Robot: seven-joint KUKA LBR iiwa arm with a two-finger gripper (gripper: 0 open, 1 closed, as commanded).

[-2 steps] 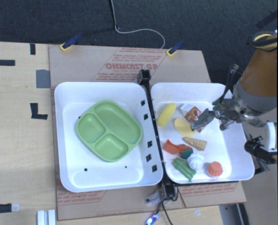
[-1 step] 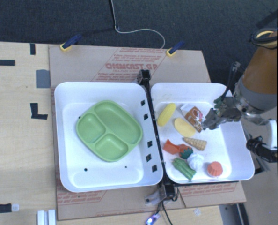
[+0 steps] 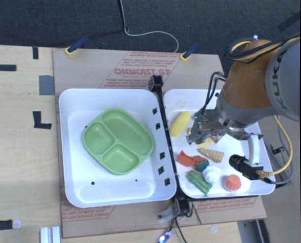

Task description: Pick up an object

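The right bin [image 3: 177,99] holds several toy foods: a yellow corn cob [image 3: 180,123], an orange-red piece [image 3: 189,159], a cone-shaped piece [image 3: 212,155], a green piece [image 3: 198,181], a white and teal piece [image 3: 210,173] and a salmon round piece [image 3: 232,183]. My gripper [image 3: 203,135] hangs low over the middle of this bin, just right of the corn cob and above the cone. A bit of yellow shows beside its fingers, but I cannot tell what it is or whether it is held.
The left bin [image 3: 69,151] carries a green divided plate [image 3: 118,140]. A black divider strip [image 3: 160,130] runs between the bins. The grey and orange arm [image 3: 257,85] covers the right bin's far right part. Cables hang near the bin's right edge [image 3: 252,161].
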